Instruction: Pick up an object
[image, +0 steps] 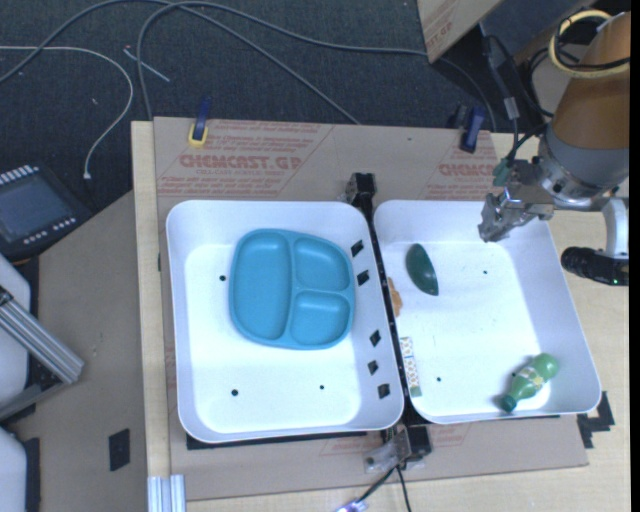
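Board (300, 145) under bins: red print "CHEMCAST GP" reads up-left of claw (497, 228), far side of left bin. Second red print just left of claw, too faint to read. Box (450, 25) above claw: print illegible.

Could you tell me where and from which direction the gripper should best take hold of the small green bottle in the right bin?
The green bottle lies on its side near the right bin's front right corner, cap toward the front. I would come straight down and close across its wider body, fingers set crosswise to its long axis. The nearby bin wall leaves little room for a sideways approach.
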